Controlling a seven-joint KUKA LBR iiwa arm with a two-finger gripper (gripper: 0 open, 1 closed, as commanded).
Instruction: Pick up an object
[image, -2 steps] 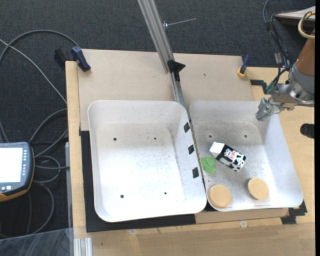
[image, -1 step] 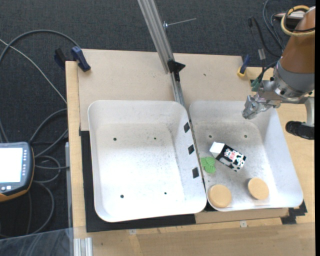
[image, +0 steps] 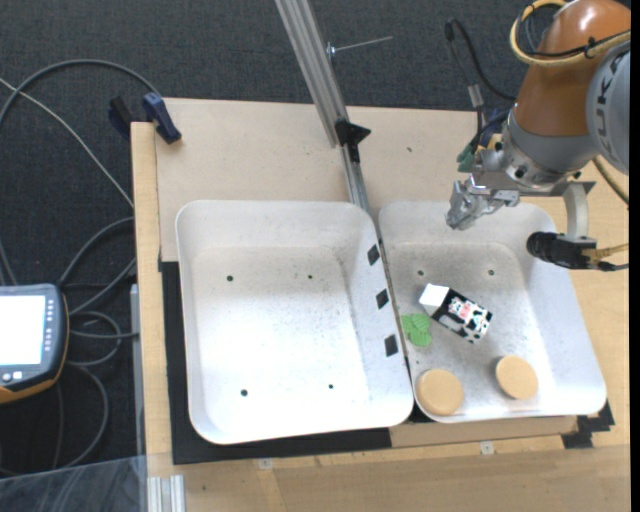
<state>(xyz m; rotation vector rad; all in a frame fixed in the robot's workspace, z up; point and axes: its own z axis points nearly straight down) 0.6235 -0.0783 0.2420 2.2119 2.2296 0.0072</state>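
Observation:
My gripper (image: 463, 215) hangs above the far edge of the right bin (image: 560, 330), with nothing seen between its fingers. Below it in that bin lie a small white block (image: 433, 296), a black-and-white patterned object (image: 466, 315) touching it, and a green piece (image: 417, 330). Two round tan discs rest near the bin's front wall, one at the left (image: 440, 391) and one at the right (image: 517, 377). All these objects lie well toward the front from the gripper.
The left bin (image: 270, 320) sits beside the right one, divided by a ridge with black tabs (image: 383, 298). A metal rail (image: 320, 80) runs diagonally from the top down to the bins. A blue clamp (image: 160, 115) grips the bench's far left corner.

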